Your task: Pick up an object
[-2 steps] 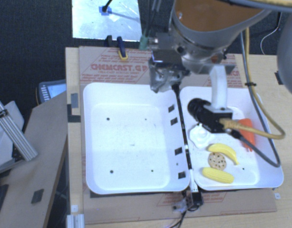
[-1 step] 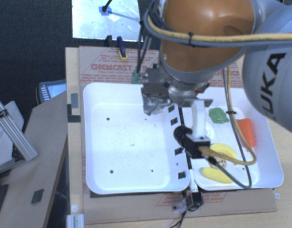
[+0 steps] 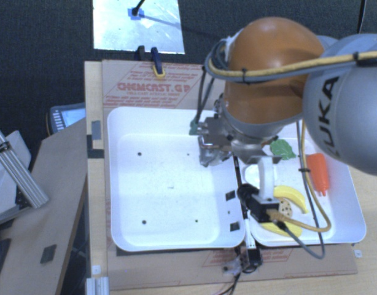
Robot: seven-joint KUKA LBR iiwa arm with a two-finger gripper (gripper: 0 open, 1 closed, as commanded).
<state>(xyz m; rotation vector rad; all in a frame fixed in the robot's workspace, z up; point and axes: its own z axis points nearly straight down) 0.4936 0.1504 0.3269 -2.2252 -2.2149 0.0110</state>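
Note:
My gripper [image 3: 210, 152] hangs over the right edge of the left white bin [image 3: 133, 238], under the big orange band of the arm. In the right white bin [image 3: 355, 225] lie an orange carrot-like piece [image 3: 318, 172], a green leafy piece [image 3: 282, 148], a yellow banana [image 3: 291, 197] and a small pale spotted block [image 3: 287, 210] beside it. All of these sit to the right of the gripper, apart from it. The arm hides much of the right bin.
Both bins rest on a cardboard sheet with red print [image 3: 153, 86], clipped at the back by a yellow and black clamp [image 3: 156, 64]. A shiny foil square [image 3: 138, 17] lies behind it. An aluminium rail [image 3: 16, 171] leans at the far left.

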